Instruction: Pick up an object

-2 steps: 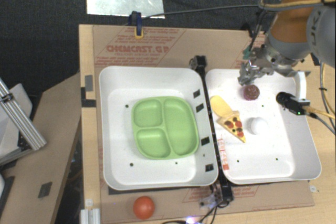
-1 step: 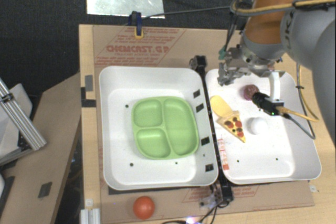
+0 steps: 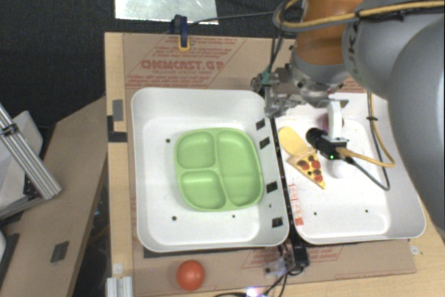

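Camera view: looks down at a slant on the desk point(image 3: 80, 149) and both bins.
Arm point(image 3: 389, 45): grey with an orange band, reaching in from the right over the far part of the right bin point(image 3: 361, 212).
Jaws: low over the far left corner of the right bin, by the divide between the bins; I cannot tell whether they are spread or pressed together, and nothing shows between them.
Pizza slice point(image 3: 310, 169): flat in the right bin near its left wall, tip pointing to the near right.
Yellow piece point(image 3: 292, 141): touching the slice's far end, just below the jaws.
Green tray point(image 3: 219, 169): four compartments, lying mid left bin point(image 3: 149, 149).
Orange ball point(image 3: 190, 275): on the desk, in front of the left bin.
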`<control>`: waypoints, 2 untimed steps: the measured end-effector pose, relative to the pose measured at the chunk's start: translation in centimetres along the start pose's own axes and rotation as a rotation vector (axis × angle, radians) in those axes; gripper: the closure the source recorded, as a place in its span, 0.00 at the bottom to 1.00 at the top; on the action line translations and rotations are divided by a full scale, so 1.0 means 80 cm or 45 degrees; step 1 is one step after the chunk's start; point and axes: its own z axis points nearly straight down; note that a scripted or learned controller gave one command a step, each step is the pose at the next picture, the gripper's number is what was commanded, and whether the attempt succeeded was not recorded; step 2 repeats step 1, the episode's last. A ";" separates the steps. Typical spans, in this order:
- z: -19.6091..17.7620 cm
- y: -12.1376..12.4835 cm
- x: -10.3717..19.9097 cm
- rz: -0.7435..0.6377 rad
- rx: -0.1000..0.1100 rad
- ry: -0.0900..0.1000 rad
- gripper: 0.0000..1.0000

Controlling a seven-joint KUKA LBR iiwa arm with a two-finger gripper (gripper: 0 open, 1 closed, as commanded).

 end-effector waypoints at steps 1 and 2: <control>0.009 0.001 0.066 0.001 -0.001 -0.001 1.00; 0.009 0.001 0.066 0.001 -0.001 -0.001 1.00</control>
